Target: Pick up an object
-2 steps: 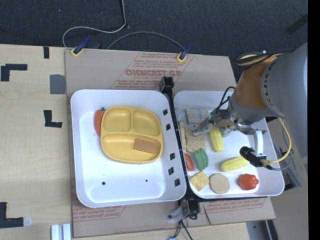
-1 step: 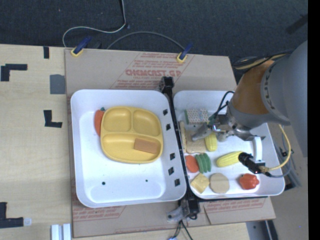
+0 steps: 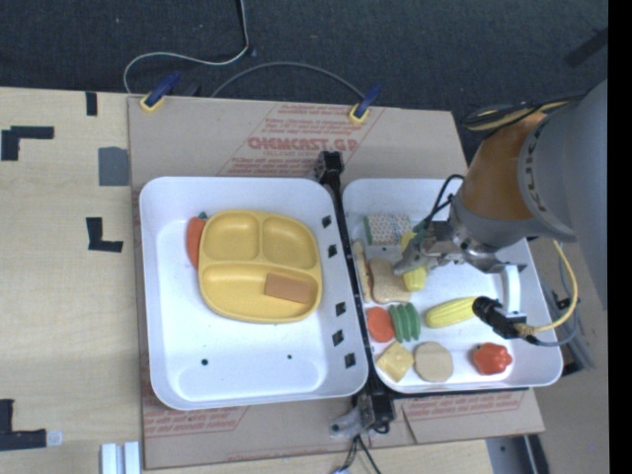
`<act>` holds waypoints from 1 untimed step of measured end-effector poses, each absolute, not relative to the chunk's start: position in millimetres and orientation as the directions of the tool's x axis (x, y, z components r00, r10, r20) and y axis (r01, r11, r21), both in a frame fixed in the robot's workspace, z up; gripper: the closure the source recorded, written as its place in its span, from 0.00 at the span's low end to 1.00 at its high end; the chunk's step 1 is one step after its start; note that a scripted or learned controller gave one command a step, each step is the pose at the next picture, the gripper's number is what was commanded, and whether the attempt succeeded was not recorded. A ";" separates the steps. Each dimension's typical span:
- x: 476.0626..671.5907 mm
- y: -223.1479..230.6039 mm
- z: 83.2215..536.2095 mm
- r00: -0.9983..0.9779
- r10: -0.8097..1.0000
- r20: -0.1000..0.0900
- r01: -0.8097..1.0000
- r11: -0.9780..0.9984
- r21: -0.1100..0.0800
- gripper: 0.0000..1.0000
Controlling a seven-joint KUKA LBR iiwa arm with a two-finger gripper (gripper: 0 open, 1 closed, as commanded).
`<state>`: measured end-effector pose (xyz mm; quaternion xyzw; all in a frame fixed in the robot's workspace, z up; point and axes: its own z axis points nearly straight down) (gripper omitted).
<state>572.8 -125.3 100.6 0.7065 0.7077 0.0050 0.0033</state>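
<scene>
My gripper (image 3: 415,262) is down in the right bin (image 3: 541,363), over its left middle part. It sits right at a small yellow piece (image 3: 415,280) and a tan bread slice (image 3: 383,282). Whether anything is between the fingers is hidden by the wrist. Around it lie a corn cob (image 3: 449,312), a green pickle-like piece (image 3: 404,319), an orange-red round piece (image 3: 380,324), a cheese wedge (image 3: 395,361), a beige round cookie (image 3: 433,361), a red tomato-like piece (image 3: 492,358) and a speckled green-grey block (image 3: 385,229).
The left bin (image 3: 168,363) holds a yellow divided plate (image 3: 259,265) with a brown slab (image 3: 289,287) in its lower compartment, and an orange carrot (image 3: 195,240) beside the plate. A black divider clip strip (image 3: 341,265) runs between the bins. Cables hang off the arm at right.
</scene>
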 end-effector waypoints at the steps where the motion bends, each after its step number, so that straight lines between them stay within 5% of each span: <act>1: 586.6 -24.2 189.6 -0.012 1.000 0.004 1.000 0.012 0.006 1.00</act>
